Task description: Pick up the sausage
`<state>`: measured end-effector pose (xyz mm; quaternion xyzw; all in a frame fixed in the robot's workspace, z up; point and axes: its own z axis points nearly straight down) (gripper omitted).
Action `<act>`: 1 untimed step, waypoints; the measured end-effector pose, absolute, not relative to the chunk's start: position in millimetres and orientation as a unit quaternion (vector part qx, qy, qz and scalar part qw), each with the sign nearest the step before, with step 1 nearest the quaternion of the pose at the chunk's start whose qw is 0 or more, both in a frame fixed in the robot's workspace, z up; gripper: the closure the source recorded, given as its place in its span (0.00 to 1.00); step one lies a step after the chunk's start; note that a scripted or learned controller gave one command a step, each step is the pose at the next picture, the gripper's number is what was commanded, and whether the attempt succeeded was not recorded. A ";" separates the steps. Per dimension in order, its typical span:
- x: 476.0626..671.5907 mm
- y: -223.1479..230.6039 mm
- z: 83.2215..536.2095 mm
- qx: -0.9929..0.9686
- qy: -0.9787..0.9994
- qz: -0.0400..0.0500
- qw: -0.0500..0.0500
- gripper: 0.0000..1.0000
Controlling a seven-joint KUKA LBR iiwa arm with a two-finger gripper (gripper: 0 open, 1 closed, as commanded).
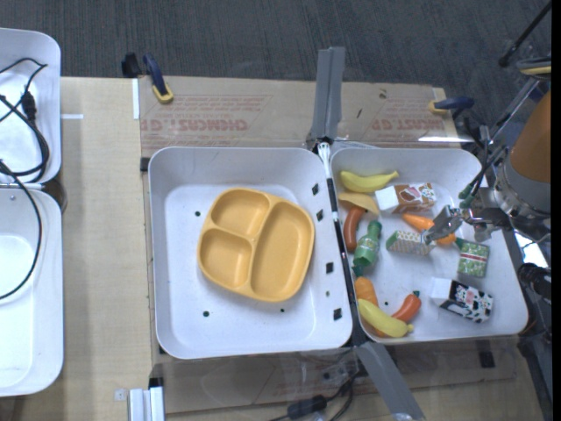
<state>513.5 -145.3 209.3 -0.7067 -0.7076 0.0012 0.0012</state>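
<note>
Jaws (pixel 444 224) hover low in the right bin (pixel 508 274); whether they are apart or together I cannot tell. Left of them, the sausage (pixel 351 226) lies by the bin's dividing wall, just beside a green bottle (pixel 368 244).

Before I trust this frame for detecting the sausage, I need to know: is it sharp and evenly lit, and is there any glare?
Camera view: lighting even, shadows soft; sausage reasonably sharp beside the divider; the tool looks slightly blurred; a mild bright patch on the right bin rim near the arm.
</note>
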 end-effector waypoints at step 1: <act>477.0 -157.2 90.7 -0.653 -0.758 0.000 0.001 0.00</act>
